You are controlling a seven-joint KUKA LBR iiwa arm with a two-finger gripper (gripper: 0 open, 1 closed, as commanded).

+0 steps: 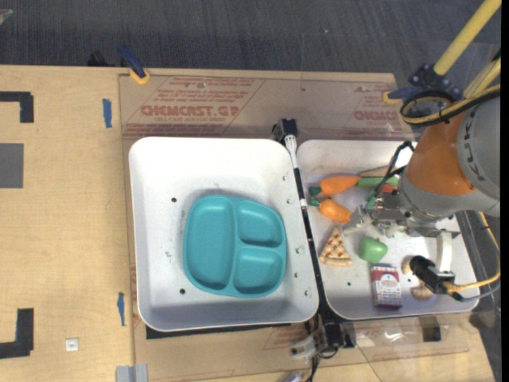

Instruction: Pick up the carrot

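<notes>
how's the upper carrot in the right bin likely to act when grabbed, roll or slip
The carrot looks smooth and tapered, so it may slip toward its thin end. Its rounded body lying flat on the right bin suggests it could roll if nudged. It looks like a light toy.

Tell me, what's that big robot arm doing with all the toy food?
The arm is reaching from the right over the right bin, where toy food lies: two carrots, a pizza slice, a green fruit and a small box. Its gripper is just right of the carrots, with no carrot seen between its fingers. The left bin holds a teal tray.
</notes>
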